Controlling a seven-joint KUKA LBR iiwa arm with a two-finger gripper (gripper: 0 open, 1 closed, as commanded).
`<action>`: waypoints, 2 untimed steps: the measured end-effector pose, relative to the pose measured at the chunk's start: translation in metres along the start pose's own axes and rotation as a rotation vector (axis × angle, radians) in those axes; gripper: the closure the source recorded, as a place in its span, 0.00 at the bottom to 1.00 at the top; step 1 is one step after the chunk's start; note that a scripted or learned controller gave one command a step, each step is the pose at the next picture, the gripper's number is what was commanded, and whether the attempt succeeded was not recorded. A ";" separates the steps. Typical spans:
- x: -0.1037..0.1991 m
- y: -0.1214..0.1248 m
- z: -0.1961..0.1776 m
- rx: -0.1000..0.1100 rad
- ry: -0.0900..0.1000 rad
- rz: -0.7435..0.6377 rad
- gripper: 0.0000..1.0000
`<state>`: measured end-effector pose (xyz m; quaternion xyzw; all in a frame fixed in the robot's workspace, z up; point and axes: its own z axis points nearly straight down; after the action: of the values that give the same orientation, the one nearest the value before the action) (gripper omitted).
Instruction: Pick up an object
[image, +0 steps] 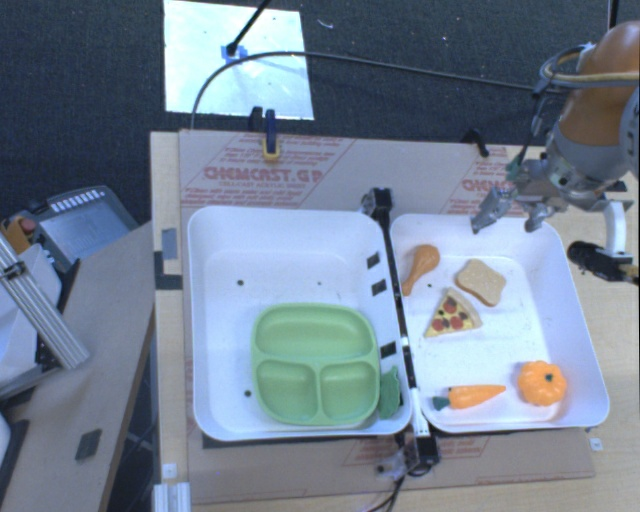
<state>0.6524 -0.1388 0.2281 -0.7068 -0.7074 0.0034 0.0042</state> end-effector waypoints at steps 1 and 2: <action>0.000 0.002 -0.008 -0.012 -0.001 -0.002 0.00; -0.002 -0.007 0.043 -0.010 -0.001 0.000 0.00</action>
<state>0.6449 -0.1404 0.1847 -0.7068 -0.7075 0.0004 0.0002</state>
